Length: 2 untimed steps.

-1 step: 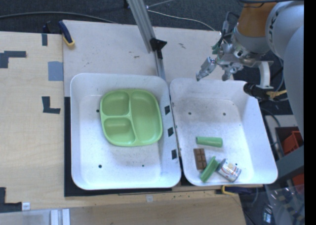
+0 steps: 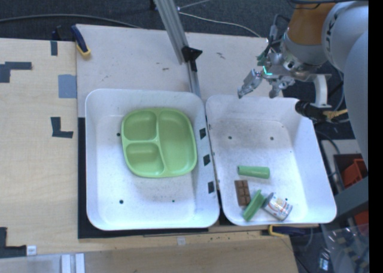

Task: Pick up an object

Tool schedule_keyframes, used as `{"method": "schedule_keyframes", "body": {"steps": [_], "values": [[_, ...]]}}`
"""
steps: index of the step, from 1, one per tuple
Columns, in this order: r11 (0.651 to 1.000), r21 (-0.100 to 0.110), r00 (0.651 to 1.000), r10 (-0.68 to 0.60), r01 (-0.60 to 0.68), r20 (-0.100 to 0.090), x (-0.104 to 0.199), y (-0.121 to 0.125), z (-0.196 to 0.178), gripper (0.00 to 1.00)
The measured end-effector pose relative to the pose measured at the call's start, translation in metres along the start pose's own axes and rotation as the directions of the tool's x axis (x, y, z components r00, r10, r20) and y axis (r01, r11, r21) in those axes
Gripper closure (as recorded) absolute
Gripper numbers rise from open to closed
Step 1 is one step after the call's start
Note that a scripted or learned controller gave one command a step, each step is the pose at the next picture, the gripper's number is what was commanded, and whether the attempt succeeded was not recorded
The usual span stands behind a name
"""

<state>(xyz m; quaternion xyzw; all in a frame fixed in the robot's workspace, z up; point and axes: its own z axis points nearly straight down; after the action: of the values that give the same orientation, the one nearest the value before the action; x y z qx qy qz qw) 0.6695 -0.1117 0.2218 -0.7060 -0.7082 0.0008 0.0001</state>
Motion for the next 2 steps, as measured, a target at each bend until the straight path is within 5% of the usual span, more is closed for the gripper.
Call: {"method": "schedule_keyframes", "body": {"steps": [2], "values": [[1.0, 0.006, 1.0, 0.001, -0.001, 0.0, -0.004, 0.002, 0.115, 0.0]]}}
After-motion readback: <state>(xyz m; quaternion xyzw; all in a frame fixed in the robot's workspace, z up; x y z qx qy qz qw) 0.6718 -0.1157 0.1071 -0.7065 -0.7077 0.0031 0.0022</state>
